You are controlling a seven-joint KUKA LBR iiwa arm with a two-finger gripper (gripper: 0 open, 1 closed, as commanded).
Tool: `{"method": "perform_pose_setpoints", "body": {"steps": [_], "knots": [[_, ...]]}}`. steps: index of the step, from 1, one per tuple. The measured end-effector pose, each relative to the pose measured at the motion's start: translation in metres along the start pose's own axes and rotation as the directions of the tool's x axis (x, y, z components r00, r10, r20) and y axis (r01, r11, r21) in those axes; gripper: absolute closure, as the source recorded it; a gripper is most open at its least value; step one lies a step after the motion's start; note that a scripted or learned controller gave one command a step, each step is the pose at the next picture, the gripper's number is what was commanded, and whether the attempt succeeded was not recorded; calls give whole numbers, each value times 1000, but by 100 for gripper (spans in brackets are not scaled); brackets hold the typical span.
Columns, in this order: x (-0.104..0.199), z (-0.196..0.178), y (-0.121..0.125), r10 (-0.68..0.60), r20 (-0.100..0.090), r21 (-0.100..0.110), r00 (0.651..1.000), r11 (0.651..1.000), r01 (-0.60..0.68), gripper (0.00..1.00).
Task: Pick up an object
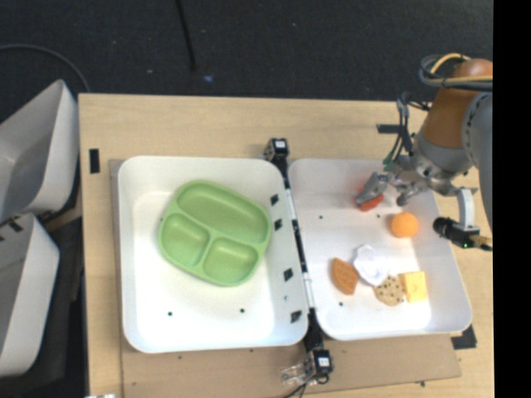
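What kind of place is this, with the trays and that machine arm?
Probably a robotics lab test bench: a robot arm reaches over two white bins, one holding a green divided plate, the other toy food such as an orange ball.

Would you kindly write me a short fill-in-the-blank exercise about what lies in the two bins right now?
1. The green divided plate lies in the ______ bin of the view.
2. The orange ball lies in the same bin as the cookie, the ______ one.
3. The plate has ______ compartments.
4. The hand hovers by a small ______ object near the far side of the right bin.

Missing words: left; right; three; red
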State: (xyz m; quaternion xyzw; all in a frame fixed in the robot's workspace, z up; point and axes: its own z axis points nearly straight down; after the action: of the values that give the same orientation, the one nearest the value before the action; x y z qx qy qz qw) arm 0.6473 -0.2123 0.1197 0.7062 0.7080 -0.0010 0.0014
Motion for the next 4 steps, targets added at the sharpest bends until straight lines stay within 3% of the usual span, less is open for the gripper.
{"method": "perform_pose_setpoints", "body": {"steps": [1, 2, 4], "knots": [[-1, 19, 0, 0, -1, 1, 1000, 1000, 0, 0], [-2, 6, 1, -2, 2, -3, 1000, 1000, 2, 100], [1, -104, 12, -2, 0, -8, 1000, 1000, 2, 100]]}}
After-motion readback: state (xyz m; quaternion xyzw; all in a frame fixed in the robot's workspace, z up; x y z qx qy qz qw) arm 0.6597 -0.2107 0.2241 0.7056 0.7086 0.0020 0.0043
